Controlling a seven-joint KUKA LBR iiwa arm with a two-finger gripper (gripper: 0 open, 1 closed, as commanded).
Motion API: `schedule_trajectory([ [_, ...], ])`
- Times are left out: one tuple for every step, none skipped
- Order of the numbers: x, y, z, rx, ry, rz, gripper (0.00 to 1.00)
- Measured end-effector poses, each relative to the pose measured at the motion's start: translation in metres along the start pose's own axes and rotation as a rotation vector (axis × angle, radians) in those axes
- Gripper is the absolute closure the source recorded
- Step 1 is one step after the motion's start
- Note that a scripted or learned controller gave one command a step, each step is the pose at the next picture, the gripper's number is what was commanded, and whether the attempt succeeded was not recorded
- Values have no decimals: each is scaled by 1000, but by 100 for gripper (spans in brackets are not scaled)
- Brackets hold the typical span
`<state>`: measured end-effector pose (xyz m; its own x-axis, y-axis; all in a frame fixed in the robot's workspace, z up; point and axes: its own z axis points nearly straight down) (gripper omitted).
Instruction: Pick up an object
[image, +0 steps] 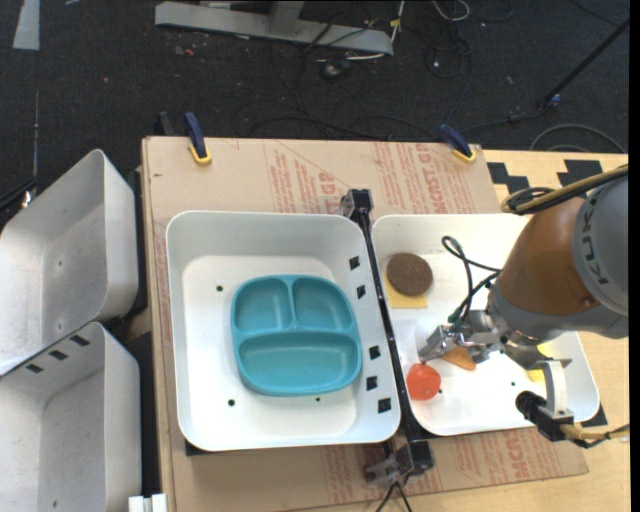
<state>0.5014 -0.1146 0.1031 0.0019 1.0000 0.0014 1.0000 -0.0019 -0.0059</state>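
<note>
The gripper (452, 345) is seen low in the right bin (480, 232), reached in from the right by the arm (560, 280) w/ its orange band. Whether the pincer is apart or together cannot be told from this angle; the tip region is a blur of grey metal, and nothing is shown clearly clamped in it. An orange piece (462, 358) is seen touching or just under the tip, on its lower-right side; whether it is gripped or merely lain against cannot be decided. The red ball (423, 381) lies just below-left of the pincer, apart from it by a small gap, near the bin's front-left corner. Being round, no long axis is offered, so approach direction is judged not to matter much; a short shift down and to the left would prob. be called for if it is the target. The brown disc (409, 271) is found up and left of the pincer, farther off than the ball, resting on a yellow slab (408, 293) whose edge shows beneath it. A yellow bit (538, 376) is glimpsed to the lower right, partly hidden by the arm. Counts, approx.: 2 bins on the bench, 1 red ball, 1 brown disc, 1 orange piece, 1 teal divided tray (296, 335) in the left bin (195, 300), well left of the pincer. Only one arm is present, so nearness is not in question.
</note>
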Motion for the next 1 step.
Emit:
schedule_trajectory([
  [0, 1, 10, -7, -2, 0, 0],
])
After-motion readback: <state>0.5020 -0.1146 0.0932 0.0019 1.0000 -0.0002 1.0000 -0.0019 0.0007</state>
